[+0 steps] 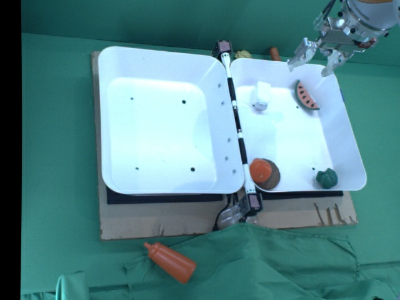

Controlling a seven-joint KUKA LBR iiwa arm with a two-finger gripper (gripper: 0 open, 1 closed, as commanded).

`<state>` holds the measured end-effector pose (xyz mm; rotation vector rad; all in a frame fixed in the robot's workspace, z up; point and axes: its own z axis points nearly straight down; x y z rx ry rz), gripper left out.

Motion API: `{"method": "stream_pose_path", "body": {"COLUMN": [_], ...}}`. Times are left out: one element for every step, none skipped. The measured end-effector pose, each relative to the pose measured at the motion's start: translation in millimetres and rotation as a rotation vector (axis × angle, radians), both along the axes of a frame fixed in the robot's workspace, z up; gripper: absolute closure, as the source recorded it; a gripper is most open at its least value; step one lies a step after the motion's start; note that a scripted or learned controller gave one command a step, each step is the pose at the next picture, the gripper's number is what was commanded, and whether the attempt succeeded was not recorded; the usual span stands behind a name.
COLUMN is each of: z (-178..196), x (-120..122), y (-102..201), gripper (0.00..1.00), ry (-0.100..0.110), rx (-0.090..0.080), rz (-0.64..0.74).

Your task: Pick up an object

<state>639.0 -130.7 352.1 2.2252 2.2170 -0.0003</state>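
Your gripper (pixel 315 58): fingers spread, nothing between them, above the right bin's (pixel 337 144) far edge.
Watermelon slice (pixel 306 96): inside that bin, just below your gripper.
Green toy (pixel 326 179): the bin's near right corner.

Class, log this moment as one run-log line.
pincer: open, holding nothing | above: right bin's far corner | nearest: watermelon slice

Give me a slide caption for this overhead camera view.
Open tool above the right bin, near a watermelon slice.
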Motion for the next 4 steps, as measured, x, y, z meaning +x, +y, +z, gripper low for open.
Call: {"method": "stream_pose_path", "body": {"z": [-88, -173, -166, -166], "x": [-29, -4, -42, -90], "y": [-49, -57, -42, -18], "gripper": [0.0, 0.0, 0.0, 0.0], "ry": [0.006, -0.006, -0.015, -0.02], "rx": [-0.001, -0.003, -0.007, -0.008], "rz": [-0.006, 0.0, -0.001, -0.001]}}
